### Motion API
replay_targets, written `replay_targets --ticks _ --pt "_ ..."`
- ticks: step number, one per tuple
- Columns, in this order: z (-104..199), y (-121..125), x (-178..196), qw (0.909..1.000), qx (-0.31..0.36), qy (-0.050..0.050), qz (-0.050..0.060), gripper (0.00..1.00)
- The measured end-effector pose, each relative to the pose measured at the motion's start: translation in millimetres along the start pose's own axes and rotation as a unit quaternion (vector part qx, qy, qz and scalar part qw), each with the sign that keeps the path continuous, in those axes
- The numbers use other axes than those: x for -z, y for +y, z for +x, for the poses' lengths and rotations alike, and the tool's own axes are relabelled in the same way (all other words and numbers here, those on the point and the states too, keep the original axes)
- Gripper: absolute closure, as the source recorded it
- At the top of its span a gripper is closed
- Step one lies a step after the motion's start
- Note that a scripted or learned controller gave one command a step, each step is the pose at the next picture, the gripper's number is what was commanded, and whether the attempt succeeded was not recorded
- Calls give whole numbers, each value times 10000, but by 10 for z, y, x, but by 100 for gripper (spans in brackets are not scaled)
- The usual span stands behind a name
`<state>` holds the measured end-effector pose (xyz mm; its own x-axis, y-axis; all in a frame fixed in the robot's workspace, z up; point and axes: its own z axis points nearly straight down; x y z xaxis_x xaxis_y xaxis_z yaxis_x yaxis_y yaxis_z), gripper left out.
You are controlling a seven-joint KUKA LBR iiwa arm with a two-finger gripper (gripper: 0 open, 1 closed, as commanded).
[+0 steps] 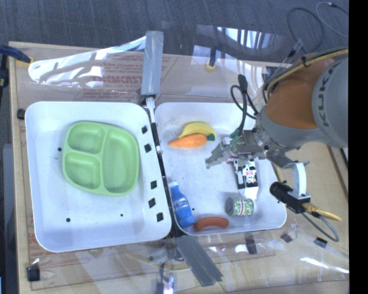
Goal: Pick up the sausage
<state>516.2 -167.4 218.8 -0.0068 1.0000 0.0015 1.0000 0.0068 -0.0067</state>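
Observation:
The sausage (211, 223) is reddish-brown and lies flat against the front wall of the right bin (196, 112), just right of a blue bottle (182, 205). My gripper (232, 169) hangs over the middle of the right bin, behind and slightly right of the sausage, well apart from it. It stands open, one grey finger (216, 158) pointing left and one white finger (248, 177) pointing toward the front. Nothing is between them.
A green-labelled can (240, 207) lies just right of the sausage, under the white finger. A carrot (187, 141) and a banana (197, 128) lie at the back of the right bin. The left bin (43, 225) holds a green divided plate (101, 158).

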Motion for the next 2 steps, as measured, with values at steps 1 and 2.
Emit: replay_targets --ticks 1,2 --pt "-423 -393 -323 9980 639 -3 -13 0" --pt "-437 228 -437 9946 1041 -3 -11 0"
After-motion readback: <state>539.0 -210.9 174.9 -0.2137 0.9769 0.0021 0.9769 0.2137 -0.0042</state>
